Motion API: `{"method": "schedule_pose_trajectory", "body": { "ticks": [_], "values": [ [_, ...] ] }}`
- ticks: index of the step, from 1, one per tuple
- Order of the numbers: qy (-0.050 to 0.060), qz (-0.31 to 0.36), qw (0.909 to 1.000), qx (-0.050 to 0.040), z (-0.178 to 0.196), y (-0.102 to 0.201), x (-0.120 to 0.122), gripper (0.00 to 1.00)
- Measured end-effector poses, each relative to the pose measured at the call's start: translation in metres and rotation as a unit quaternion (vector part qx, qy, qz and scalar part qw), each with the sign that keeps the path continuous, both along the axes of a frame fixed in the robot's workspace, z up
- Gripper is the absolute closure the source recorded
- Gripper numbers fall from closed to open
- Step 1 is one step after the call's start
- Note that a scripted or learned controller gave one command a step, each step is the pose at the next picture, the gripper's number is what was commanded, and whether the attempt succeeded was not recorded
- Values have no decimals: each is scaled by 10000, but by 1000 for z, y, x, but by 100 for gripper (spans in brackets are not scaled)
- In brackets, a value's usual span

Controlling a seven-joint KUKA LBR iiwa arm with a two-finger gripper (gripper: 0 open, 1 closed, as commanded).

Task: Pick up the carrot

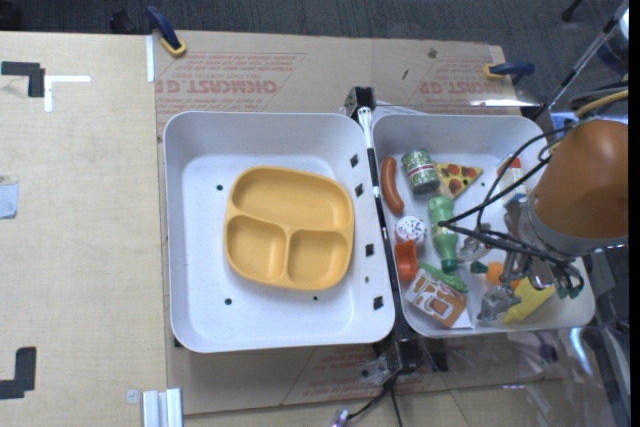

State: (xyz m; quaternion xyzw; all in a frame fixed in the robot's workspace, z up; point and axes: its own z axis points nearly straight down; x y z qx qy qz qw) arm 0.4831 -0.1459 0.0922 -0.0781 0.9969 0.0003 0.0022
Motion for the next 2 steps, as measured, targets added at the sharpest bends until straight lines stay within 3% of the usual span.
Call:
{"method": "schedule_pose_trajectory", "body": {
  "ticks": [1,2],
  "values": [
    [-10,-689,9976,-3,0,-41,17,0],
    [6,-1025,9947,5,0,-13,2,0]
  ]
}}
